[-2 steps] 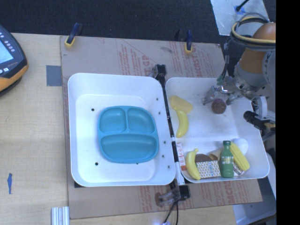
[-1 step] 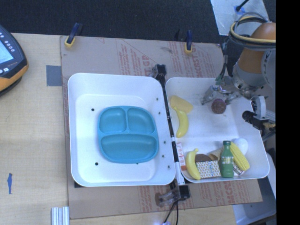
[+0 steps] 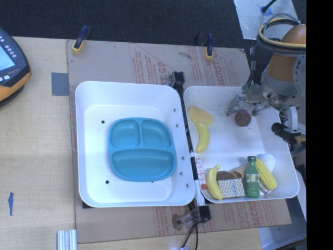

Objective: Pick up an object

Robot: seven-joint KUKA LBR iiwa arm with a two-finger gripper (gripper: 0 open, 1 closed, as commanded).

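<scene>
Two bananas [image 3: 202,134] [image 3: 213,182], one green bottle [image 3: 252,177].

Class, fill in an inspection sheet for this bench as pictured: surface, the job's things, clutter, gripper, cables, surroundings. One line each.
Surface: brown cardboard sheet on a wooden bench, bearing two shallow white bins, left bin and right bin.
Job's things: right bin holds a yellow banana, a small brown round object, a green bottle, a yellow corn cob and a second banana; left bin holds a blue divided plate.
Clutter: nothing seen.
Gripper: gripper just above the brown round object.
Cables: black cable at the front edge.
Surroundings: orange-and-grey handheld controller at far left.
</scene>
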